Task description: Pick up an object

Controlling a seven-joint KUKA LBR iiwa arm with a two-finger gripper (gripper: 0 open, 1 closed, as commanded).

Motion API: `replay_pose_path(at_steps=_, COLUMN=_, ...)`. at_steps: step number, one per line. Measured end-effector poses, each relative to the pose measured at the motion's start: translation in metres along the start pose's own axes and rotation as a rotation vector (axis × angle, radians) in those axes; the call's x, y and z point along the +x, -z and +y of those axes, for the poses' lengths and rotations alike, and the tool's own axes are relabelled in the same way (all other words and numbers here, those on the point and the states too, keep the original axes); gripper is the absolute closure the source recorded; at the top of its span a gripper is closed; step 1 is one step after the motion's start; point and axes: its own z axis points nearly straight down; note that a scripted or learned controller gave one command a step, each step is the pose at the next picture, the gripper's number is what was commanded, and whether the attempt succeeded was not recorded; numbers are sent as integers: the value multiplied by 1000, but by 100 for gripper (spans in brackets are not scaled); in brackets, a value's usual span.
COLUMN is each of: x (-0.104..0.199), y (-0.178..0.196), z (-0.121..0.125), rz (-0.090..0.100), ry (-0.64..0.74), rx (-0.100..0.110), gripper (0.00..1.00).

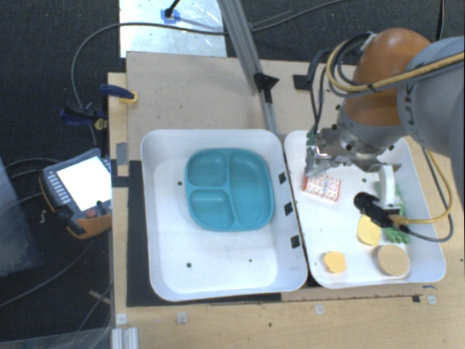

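1. Bench (pixel 196 93): pale board carrying two white bins side by side. Its near right corner is cut off by the bins and the frame's lower area.
2. Arm (pixel 429 86): grey, with an orange band (pixel 385 64). It enters from the right and is cut off at the frame edge. It overhangs the far right part of the right bin and hides the rim there.
3. Left bin (pixel 156 217): holds a teal divided plate (pixel 229 189) with three compartments, lying flat in the far half.
4. Right bin (pixel 341 227): far edge mostly hidden under the arm.
5. Gripper (pixel 320 167): over the far left part of the right bin, pointing down. Seen from above and behind, the jaws merge with the wrist hardware, so I cannot tell how far open they are. Nothing is visibly held between them.
6. Red-and-white patterned packet (pixel 322 188): lies flat on the right bin's floor, directly at the gripper's tip. Its far edge is hidden by the gripper, and contact cannot be confirmed.
7. White elongated item (pixel 389 184): right of the packet, partly covered, identity unclear.
8. Tan round disc (pixel 392 260): near right corner of the right bin.
9. Yellow piece (pixel 368 232): just beyond the disc, upper edge covered.
10. Orange-yellow lump (pixel 334 262): near edge, left of the disc, apart from it.
11. Green piece (pixel 397 234): beside the yellow piece, too small to identify.
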Motion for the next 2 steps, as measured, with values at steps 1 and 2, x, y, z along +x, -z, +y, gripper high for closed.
replay_pose_path(at_steps=1, x=54, y=11, z=-4, rz=0, ry=1, rx=-1, gripper=100)
replay_pose_path(at_steps=2, x=109, y=18, z=-13, rz=1, ry=1, rx=-1, gripper=100)
